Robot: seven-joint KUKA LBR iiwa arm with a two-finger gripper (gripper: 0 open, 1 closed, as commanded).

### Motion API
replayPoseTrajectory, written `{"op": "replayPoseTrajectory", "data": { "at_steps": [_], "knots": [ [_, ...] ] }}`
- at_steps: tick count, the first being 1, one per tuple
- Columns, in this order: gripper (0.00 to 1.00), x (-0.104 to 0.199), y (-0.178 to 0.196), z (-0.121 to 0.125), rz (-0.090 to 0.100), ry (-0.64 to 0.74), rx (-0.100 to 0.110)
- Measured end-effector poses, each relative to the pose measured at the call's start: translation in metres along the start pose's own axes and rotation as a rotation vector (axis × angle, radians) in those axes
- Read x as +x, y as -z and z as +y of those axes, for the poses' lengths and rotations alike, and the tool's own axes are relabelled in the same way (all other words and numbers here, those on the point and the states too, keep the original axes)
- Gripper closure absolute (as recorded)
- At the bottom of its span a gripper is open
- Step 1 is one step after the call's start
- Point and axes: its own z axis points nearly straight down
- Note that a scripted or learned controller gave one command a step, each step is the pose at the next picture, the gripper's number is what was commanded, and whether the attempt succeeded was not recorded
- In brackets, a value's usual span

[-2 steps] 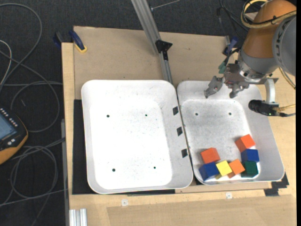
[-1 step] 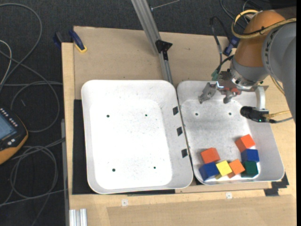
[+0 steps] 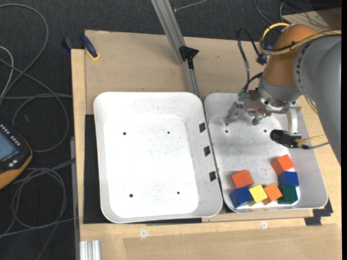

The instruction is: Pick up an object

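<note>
Here, my pincer (image 3: 242,116) hanging spread wide and gripping nothing over the right shallow white bin (image 3: 227,104), small coloured cubes (image 3: 264,187) lying well apart, near its front edge.

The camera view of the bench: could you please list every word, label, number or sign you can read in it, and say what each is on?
None can be read.
The handheld device on the floor at the left edge has a lit screen, but its content is too small and blurred to read.
The blocks in the right bin have plain faces.
The left bin carries dark dots, no text.
</note>
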Motion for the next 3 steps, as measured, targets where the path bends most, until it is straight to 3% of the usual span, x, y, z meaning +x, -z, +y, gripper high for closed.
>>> {"op": "replayPoseTrajectory", "data": {
  "at_steps": [1,3],
  "knots": [
    [1.00,0.000,0.014,0.002,0.000,0.000,-0.006],
    [1.00,0.003,0.124,0.005,-0.003,0.001,-0.016]
  ]
}}
